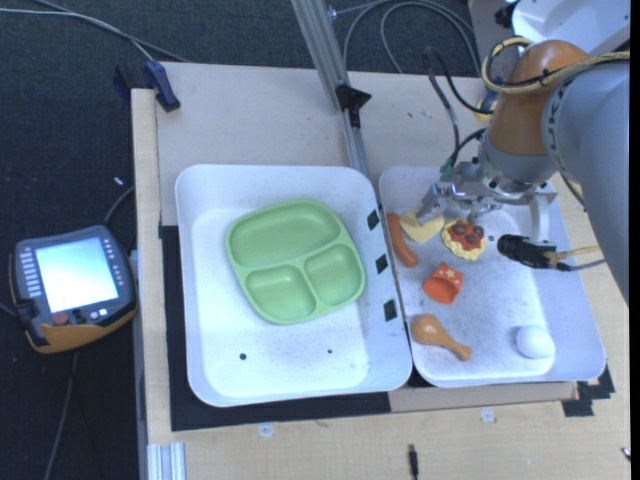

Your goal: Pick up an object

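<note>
**Toy food lies in the right bin, with the gripper low over its far end**

Toy food is scattered across the right bin (580, 353). Nearest the bench's front edge lie a white egg-shaped piece (534, 342) and a tan drumstick (439, 334), well apart from each other. Just beyond them sits an orange-red chunk (443, 283), and farther up, along the bin's left wall, an orange hot dog (403, 240). Beyond that, a yellow wedge (424, 229) touches the hot dog's upper end, and a small round pizza-like piece (465, 240) lies just beside the wedge.

The gripper (463, 200) hangs right over this far cluster, close to the wedge and the round piece. No object shows between its fingers, so I judge the grasp not yet made. To do it well, the arm should settle on one piece and come straight down on it; the crowding there risks pinching two things or nudging the wedge into the hot dog. The lone pieces at the near end look like easier targets.

Whether the fingers stand wide or narrow I cannot tell: the metal wrist parts and cables blur together from above. The far edge of the round piece is hidden under the gripper. In the left bin (200, 268) a green divided plate (294, 260) sits untouched.
</note>
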`<state>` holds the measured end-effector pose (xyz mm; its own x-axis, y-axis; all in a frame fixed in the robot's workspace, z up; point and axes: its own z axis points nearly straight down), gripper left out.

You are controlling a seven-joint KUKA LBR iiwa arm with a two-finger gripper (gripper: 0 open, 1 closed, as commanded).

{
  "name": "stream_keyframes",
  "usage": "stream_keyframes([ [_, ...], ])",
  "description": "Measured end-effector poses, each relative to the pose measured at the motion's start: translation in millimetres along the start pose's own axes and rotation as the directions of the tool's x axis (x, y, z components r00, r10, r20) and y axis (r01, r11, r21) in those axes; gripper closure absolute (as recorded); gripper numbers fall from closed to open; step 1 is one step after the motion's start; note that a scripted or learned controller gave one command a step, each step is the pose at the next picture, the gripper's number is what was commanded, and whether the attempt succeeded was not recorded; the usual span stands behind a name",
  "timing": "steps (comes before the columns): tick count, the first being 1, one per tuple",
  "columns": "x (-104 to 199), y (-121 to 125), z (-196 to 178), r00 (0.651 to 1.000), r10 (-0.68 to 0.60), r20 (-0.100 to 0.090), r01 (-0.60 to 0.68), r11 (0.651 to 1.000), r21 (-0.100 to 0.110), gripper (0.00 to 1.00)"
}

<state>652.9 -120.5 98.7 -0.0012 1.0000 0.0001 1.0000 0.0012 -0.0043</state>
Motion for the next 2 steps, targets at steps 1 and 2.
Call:
stream_keyframes([
  [1,0.0,4.1,6.5,1.000,-0.001,0.002,0.001,1.000,-0.011,0.00],
  [2,0.6,3.5,-1.8,1.000,-0.001,0.000,0.001,1.000,-0.011,1.00],
])
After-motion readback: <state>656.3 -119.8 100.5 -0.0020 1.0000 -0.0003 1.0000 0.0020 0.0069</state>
